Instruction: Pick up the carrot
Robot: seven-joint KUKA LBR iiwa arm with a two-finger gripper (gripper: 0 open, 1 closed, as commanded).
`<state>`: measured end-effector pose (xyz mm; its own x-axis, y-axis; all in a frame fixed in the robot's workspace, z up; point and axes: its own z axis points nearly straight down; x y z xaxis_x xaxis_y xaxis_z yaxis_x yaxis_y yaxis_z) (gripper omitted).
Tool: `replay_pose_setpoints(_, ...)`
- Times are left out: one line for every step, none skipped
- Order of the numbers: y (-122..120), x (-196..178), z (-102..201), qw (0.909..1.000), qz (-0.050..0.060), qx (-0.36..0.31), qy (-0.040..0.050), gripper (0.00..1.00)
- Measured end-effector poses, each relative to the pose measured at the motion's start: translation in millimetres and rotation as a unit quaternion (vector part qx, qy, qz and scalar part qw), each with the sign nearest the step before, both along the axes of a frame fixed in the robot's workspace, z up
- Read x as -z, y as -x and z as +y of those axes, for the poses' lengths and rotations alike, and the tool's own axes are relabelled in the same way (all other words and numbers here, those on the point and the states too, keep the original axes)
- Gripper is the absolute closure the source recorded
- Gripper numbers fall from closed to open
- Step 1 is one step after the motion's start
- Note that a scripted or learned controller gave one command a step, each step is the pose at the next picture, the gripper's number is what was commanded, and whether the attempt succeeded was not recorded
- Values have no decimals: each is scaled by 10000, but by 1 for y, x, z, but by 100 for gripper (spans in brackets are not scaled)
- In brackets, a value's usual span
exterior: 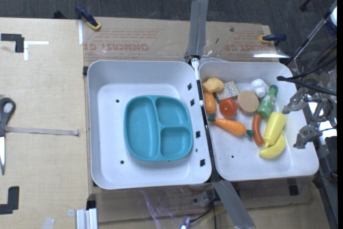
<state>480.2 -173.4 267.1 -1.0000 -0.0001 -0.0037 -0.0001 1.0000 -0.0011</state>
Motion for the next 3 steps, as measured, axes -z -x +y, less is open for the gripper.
replay_pose_setpoints(-11, 75, 86, 10000, 6, 81, -6, 0)
replay_pose_setpoints(-11, 164, 81, 9967, 6, 811, -6, 0)
replay_pose_setpoints(-57, 175, 79, 9714, 5, 2374, -6, 0)
